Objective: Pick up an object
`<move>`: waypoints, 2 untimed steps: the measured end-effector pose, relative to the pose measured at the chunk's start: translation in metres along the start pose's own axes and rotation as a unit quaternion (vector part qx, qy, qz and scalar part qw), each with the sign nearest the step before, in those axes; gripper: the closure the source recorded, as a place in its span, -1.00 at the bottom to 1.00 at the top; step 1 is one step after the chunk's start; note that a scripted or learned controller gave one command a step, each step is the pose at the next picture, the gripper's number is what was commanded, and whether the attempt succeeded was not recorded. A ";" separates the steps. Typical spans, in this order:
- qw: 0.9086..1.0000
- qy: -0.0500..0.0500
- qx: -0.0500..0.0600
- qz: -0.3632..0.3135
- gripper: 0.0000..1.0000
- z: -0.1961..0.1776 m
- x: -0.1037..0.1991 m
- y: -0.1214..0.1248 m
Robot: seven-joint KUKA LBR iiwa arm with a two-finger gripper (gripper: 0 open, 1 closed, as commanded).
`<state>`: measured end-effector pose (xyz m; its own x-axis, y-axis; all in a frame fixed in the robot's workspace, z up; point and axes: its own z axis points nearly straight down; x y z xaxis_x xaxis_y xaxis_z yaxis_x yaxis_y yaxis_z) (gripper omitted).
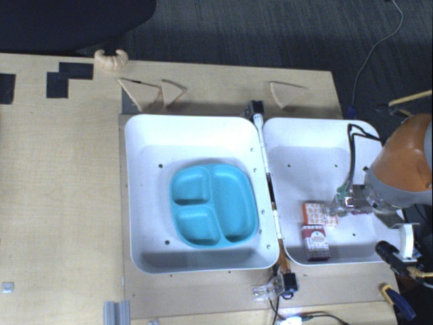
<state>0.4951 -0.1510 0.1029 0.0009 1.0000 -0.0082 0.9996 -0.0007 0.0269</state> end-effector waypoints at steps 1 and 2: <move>1.000 0.005 0.012 -0.003 1.00 -0.082 0.128 0.026; 1.000 0.003 0.011 -0.002 1.00 -0.101 0.045 0.013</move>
<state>0.5059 -0.1049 0.2038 -0.0032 1.0000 -0.0015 1.0000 0.0032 0.0042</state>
